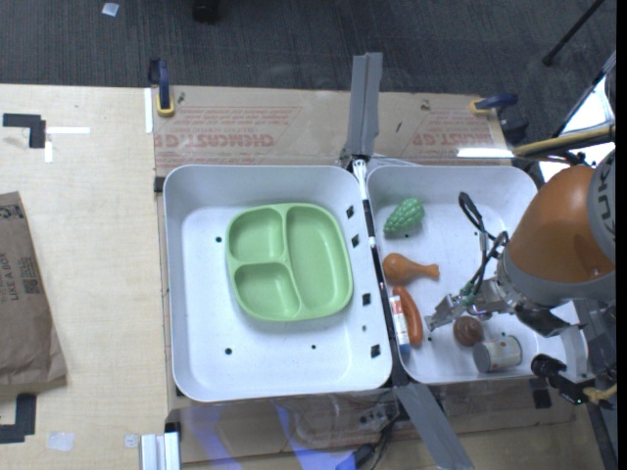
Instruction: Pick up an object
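The right bin (509, 186) holds a green knobbly toy (404, 217), an orange drumstick (409, 269), a red sausage (412, 317) beside a thin white and red tube (397, 313), a brown round piece (468, 331) and a pale cylinder (498, 352). My gripper (460, 308) hangs low over the front of this bin, just above and left of the brown piece and right of the sausage. The wrist and its cables hide the gripper's tips.
In the left bin (196, 292) lies a green divided plate (291, 260). A grey divider bar (364, 96) runs between the bins at the back. The bulky orange-banded arm (568, 228) covers the right bin's right side. A brown paper bag (24, 287) rests far left.
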Tool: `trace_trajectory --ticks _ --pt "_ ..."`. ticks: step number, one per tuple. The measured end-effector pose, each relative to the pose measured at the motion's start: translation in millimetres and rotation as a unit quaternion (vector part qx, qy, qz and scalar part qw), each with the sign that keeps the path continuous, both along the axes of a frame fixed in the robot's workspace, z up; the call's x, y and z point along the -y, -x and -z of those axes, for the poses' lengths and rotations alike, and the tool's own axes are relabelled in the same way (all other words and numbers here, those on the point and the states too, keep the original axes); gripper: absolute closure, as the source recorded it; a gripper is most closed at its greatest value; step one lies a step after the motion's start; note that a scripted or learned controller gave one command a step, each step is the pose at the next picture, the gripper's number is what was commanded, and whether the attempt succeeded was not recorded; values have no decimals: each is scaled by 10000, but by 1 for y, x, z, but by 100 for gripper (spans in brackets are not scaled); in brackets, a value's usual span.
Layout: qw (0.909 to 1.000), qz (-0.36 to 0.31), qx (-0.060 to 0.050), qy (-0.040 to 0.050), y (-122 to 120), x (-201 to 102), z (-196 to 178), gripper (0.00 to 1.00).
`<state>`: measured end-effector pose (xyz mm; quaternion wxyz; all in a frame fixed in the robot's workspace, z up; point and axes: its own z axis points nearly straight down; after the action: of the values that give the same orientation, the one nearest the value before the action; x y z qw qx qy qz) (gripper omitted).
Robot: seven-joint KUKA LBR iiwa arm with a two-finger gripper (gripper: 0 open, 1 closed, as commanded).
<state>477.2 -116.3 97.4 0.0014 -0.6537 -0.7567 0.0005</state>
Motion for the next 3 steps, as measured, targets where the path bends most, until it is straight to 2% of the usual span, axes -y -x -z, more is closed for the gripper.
trace_trajectory --ticks 1,2,3 --pt "10000 49 11 10 -95 18 6 0" --pt "9999 -166 7 6 0 52 -16 0" --pt "9922 -1245 17 8 -58 20 -19 0"
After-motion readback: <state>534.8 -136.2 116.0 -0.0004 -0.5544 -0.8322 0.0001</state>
